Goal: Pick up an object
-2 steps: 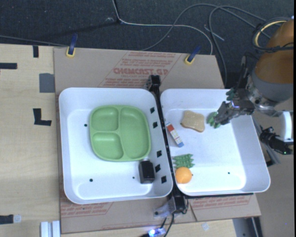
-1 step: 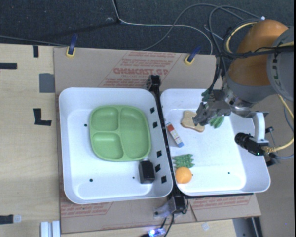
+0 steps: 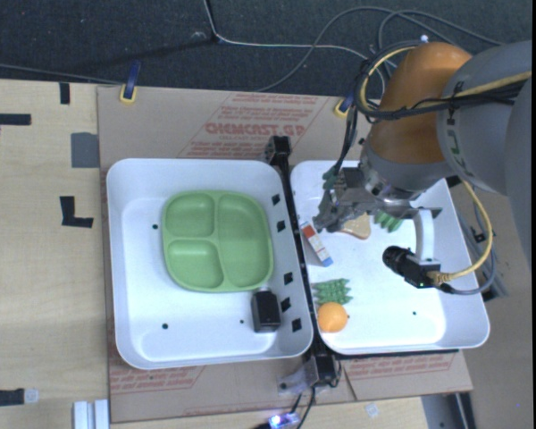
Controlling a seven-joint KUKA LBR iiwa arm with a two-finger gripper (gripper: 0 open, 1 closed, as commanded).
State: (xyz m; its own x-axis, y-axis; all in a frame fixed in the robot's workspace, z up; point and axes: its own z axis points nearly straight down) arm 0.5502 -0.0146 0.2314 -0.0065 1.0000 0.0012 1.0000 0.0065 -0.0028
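- Table: wood-tone surface with black markings at far left; a cardboard sheet lies under both bins; dark fabric and loose cables run along the top of the view.
- Left bin: holds a green divided plate roughly at centre, lying flat, its compartments bare; a small black block sits near the bin's lower right corner, just beside the plate's edge but apart from it.
- Divider zone: black clips line the seam between the two bins.
- Right bin: candidates for the pick sit along its left and middle; a small red-and-white packet lies near the left wall; below it a green leafy toy, and just below that an orange ball, close to or touching the green piece; cannot tell which.
- A tan flat piece lies directly under the arm's tool end, partly covered; a second green piece peeks out just right of it.
- Jaws: low over the right bin's upper left area, close to the tan piece; opening not resolvable in the clutter of cables and dark hardware, so cannot tell whether open or closed, nor whether anything is held.
- Arm: grey body with orange band enters from the right; a black fitting with cable hangs over the bin floor.
- Progress, judged: approach looks made, a grasp is not confirmed; no object is visibly lifted clear of the bin; closing on an item and raising it remain.
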